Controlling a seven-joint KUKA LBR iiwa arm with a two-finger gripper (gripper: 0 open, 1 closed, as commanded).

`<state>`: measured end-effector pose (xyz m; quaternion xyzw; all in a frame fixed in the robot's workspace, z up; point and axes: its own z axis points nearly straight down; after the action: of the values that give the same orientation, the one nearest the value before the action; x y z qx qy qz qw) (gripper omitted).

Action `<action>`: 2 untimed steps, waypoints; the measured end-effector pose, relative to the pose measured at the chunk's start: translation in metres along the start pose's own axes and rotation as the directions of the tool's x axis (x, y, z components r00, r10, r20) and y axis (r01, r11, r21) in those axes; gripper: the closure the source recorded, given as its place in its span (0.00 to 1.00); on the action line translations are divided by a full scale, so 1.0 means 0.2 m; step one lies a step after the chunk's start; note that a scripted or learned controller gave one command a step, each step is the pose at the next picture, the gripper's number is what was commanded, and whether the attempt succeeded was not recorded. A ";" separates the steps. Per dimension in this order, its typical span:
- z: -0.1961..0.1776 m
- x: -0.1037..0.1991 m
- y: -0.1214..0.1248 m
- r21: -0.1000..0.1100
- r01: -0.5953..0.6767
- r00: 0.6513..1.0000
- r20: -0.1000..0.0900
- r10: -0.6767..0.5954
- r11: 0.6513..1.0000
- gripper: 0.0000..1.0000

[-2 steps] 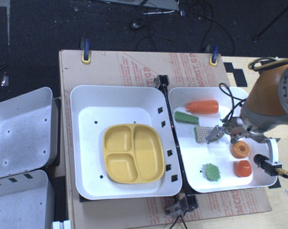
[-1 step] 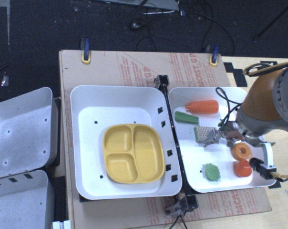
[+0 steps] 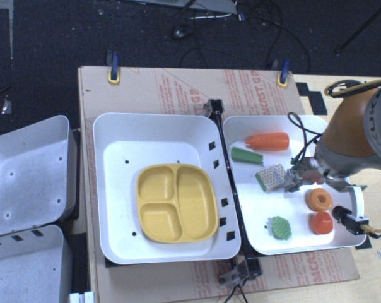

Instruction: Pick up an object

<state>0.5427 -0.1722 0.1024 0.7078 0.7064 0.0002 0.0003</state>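
Bench, right bin (image 3: 253, 242) | gripper (image 3: 294, 180) at grey sponge's (image 3: 270, 177) three o'clock | finger state: cannot tell | risk: nudging sponge aside (poor alignment)

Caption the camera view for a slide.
Grey KUKA arm's gripper beside a speckled grey sponge block in the right white bin; yellow three-compartment plastic tray in the left bin.

Glossy plastic tray (image 3: 176, 202); matt bins (image 3: 154, 131)

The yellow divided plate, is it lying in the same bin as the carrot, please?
No, the yellow plate lies in the left bin, the carrot in the right bin.
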 end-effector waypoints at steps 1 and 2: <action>-0.22 -0.02 0.02 -0.004 0.003 1.000 0.002 -0.003 1.000 1.00; -0.45 -0.04 0.06 -0.005 0.004 1.000 0.002 -0.004 1.000 1.00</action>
<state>0.5547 -0.1796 0.1921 0.7062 0.7080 0.0013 0.0029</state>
